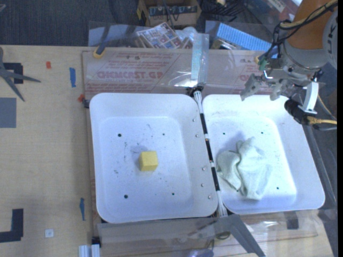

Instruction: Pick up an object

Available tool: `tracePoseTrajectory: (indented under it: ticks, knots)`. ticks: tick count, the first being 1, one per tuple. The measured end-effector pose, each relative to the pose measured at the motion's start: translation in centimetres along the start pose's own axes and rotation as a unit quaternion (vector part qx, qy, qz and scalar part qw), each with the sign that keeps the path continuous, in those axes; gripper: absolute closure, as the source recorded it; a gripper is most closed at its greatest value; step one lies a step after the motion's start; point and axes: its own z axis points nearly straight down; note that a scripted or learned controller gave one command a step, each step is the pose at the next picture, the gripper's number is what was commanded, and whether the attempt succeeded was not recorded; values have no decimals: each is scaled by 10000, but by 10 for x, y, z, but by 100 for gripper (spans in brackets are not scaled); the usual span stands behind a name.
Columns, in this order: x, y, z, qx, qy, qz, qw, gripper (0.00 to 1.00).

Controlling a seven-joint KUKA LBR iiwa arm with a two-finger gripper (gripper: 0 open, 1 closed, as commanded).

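gripper (pixel 268 87) sits in the upper right of the frame, hanging over the back rim of the right bin (pixel 300 197). can't tell if it's wide or narrow from this angle tbh, the hardware's a grey tangle and nothing reads clearly. nothing visibly held in it afaict. cables loop off the wrist toward the right edge.

closest thing to it is the white cloth (pixel 246 167), crumpled up in the lower middle of the right bin, sitting below the gripper in the frame and well apart from it. further out, the yellow block (pixel 148 160) sits alone around the middle of the left bin (pixel 107 197), on the far side of the divider where the two bins meet.

what could go wrong imo:
- cloth is white on white, soft, lumpy. a straight down pinch could just grab a fold and have it slip out on the lift, or press it flat and close on nothing.
- the block is small w/ hard flat faces. if the approach is a bit off center or rotated vs its sides, it prob gets nudged and skids on the smooth bin floor instead of getting gripped.
- going for the block means crossing the center rims, so too low a path could clip them.
- those cables by the wrist look like they could snag on a long reach left.
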Motion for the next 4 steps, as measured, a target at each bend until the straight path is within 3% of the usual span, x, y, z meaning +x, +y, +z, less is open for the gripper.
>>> tracePoseTrajectory:
  ticks: [1,2,3,4]
  knots:
    - [101,7,47,15,0,1541,9881,0]
    - [9,-12,119,6,1,96,10000,0]
    - [6,-11,108,-15,-1,121,9999,100]
    - [-34,-70,143,-39,-4,-1140,9935,100]
